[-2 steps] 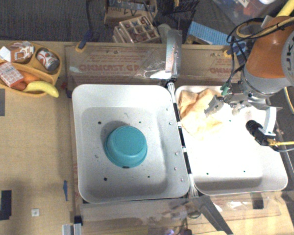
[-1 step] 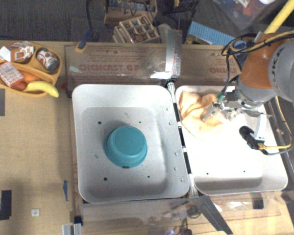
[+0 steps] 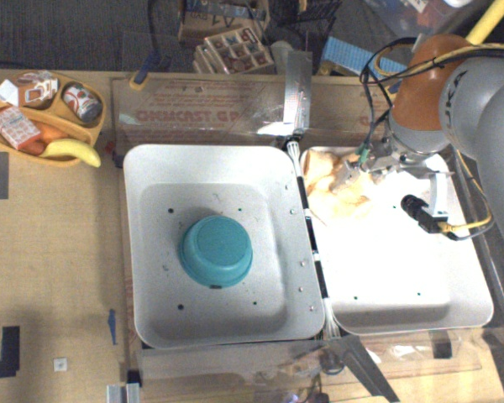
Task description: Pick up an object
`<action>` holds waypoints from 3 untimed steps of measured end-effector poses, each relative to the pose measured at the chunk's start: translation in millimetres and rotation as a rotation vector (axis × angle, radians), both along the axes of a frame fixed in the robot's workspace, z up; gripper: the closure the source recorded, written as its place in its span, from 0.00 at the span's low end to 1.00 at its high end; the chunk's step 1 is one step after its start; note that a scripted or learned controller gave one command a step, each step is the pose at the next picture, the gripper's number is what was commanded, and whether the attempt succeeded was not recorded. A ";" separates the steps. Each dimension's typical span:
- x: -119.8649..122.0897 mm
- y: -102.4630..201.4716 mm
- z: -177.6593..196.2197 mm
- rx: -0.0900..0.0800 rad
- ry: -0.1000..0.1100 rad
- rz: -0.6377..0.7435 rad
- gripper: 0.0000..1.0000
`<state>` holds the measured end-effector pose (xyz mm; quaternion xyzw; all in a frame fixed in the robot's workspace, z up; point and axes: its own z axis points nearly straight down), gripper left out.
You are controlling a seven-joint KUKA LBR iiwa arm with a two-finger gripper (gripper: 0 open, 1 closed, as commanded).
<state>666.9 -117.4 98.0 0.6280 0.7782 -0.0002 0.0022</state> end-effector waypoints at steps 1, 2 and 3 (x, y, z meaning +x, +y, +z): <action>-0.2 13.7 -7.8 -0.003 0.006 0.233 0.00; 2.4 14.8 4.0 -0.001 -0.004 0.233 1.00; 0.4 40.7 87.3 0.001 0.000 0.087 1.00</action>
